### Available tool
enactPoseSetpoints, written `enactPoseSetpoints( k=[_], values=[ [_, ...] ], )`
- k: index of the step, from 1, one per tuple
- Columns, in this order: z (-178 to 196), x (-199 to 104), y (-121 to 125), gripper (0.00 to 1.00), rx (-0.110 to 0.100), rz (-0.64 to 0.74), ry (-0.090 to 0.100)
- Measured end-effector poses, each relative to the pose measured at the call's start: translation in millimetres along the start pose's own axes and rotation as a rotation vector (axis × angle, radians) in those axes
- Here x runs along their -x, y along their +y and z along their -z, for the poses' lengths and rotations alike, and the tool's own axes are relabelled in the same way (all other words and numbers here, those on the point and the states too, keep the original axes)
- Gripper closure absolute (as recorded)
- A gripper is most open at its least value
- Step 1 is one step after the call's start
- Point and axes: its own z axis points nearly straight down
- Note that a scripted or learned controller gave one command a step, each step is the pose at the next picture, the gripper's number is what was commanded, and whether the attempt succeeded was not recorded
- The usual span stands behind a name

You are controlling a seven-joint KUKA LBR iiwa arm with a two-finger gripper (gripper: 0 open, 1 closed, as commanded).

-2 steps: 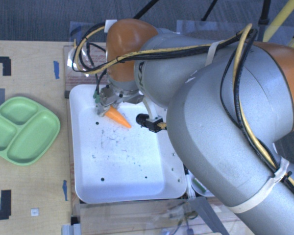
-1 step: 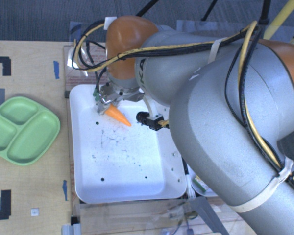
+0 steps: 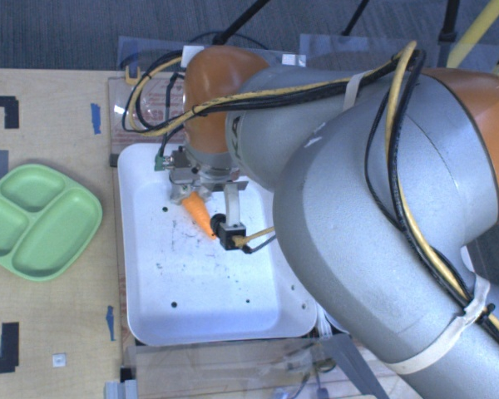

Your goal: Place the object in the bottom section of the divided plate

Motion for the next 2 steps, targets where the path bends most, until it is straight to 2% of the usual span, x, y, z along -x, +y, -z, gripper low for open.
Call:
enactPoseSetpoints(
  k=[1,2],
  values=[
    [9.3,-0.4,0.3,1.0,-0.001,0.002,-0.002],
    [0.4,-8.4,-11.3,1.0,0.0,-0.154,-0.001]
  ],
)
